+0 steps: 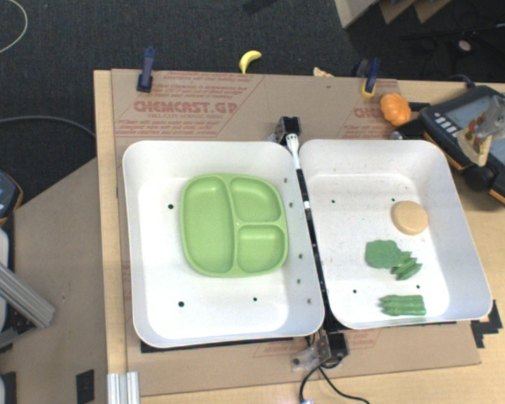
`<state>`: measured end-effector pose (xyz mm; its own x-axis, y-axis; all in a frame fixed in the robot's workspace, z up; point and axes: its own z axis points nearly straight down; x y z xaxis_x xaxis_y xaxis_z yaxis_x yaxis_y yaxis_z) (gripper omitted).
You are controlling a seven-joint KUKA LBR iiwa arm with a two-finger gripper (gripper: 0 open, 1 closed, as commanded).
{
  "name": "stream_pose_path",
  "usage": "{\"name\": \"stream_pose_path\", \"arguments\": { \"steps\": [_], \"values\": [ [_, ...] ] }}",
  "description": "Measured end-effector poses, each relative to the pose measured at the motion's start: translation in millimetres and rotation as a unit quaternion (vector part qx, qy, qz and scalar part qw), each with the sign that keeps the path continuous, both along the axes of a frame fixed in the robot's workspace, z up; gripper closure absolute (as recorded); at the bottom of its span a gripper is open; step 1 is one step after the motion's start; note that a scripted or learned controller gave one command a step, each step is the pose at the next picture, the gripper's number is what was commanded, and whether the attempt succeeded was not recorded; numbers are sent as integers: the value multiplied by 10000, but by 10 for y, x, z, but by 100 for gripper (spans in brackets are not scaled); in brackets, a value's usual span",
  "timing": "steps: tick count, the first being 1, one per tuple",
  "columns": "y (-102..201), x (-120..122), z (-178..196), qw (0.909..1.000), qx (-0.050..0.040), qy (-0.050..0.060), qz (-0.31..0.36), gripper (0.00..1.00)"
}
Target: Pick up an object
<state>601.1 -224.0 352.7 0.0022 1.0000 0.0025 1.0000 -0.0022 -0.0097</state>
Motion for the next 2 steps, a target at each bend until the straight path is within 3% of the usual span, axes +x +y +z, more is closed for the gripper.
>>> {"name": "stream_pose_path", "arguments": {
  "steps": [1,2],
  "values": [
    [11,85,1941,9999,-58,-157,22,100],
    [-3,-555,580,10000,12,24,-11,100]
  ]
}}
